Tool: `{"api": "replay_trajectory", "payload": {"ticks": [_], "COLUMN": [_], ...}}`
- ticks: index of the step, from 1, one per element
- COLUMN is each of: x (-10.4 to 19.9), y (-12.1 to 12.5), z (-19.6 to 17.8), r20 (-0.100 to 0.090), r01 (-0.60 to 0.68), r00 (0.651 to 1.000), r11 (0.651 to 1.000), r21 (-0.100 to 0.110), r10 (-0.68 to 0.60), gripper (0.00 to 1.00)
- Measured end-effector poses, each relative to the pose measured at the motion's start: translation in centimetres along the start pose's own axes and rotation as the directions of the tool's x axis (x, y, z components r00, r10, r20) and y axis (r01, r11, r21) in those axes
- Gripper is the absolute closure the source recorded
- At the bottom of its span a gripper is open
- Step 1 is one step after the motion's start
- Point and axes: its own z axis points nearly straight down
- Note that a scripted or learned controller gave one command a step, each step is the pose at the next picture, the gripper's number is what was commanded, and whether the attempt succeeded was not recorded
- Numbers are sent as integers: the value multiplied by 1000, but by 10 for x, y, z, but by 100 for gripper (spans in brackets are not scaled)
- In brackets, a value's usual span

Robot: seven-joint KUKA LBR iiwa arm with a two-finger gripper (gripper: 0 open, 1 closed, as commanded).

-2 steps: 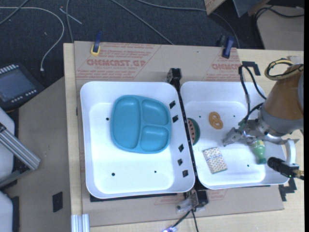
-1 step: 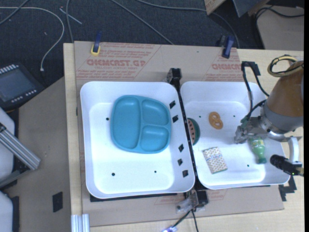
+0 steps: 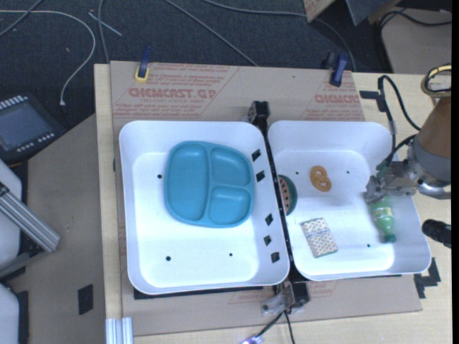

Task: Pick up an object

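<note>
Camera view is showing the claw [image 3: 382, 192] hanging low over the right bin's [image 3: 358, 136] right side, directly above the green bottle [image 3: 385, 222]; I cannot tell its state. Judging by this, it is needing to centre over the bottle, minding the near wall; open floor is lying leftward toward the pretzel [image 3: 320, 178] and patterned packet [image 3: 318, 236]

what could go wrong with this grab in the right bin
1. The gripper is at the top end of the green bottle-shaped object, not over its middle, so a grasp may slip or tip it.
2. That object lies near the right white bin's right wall, where a finger could catch.
3. The brown pretzel-shaped object and patterned square packet lie well apart, so disturbing them seems unlikely.
</note>
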Motion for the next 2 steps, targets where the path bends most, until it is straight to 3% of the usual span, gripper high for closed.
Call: {"api": "replay_trajectory", "payload": {"ticks": [2], "x": [-10], "y": [8], "z": [-91], "r20": [0], "r01": [1], "r00": [1000], "r11": [1000], "r21": [0], "r10": [-1], "gripper": [100]}}
